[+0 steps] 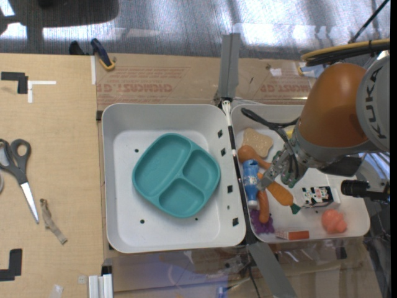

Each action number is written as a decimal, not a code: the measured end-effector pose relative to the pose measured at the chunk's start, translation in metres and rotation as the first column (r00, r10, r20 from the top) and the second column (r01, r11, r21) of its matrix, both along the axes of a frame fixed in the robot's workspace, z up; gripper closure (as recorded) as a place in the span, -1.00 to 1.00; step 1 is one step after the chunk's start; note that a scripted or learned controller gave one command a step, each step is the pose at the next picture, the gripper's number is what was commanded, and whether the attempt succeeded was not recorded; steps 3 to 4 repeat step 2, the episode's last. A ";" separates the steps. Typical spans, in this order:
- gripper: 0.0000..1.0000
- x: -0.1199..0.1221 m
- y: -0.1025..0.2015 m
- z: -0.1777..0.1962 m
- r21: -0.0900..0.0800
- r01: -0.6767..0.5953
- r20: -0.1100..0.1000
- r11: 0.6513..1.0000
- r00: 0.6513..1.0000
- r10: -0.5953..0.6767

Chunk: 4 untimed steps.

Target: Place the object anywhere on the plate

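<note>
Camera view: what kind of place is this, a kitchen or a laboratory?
Probably a robot lab, not a kitchen: a KUKA arm reaches over two white bins of toy food, and scissors lie on a cardboard-covered bench.

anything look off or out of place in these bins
Nothing is spilled or broken. The teal plate sits askew in the left bin, turned at an angle to its walls. In the right bin the toys are heaped against the left wall under the end effector, the carrot lying across the pile.
</note>
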State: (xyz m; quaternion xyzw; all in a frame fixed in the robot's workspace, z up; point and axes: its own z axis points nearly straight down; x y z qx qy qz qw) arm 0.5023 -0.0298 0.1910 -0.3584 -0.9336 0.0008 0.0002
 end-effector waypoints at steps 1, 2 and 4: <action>1.00 0.001 0.093 -0.001 0.000 0.086 -0.001 0.996 0.996 -0.086; -1.00 0.001 0.093 -0.001 -0.001 0.086 0.000 0.996 0.996 -0.086; -1.00 0.001 0.093 -0.001 -0.001 0.086 0.000 0.996 0.996 -0.086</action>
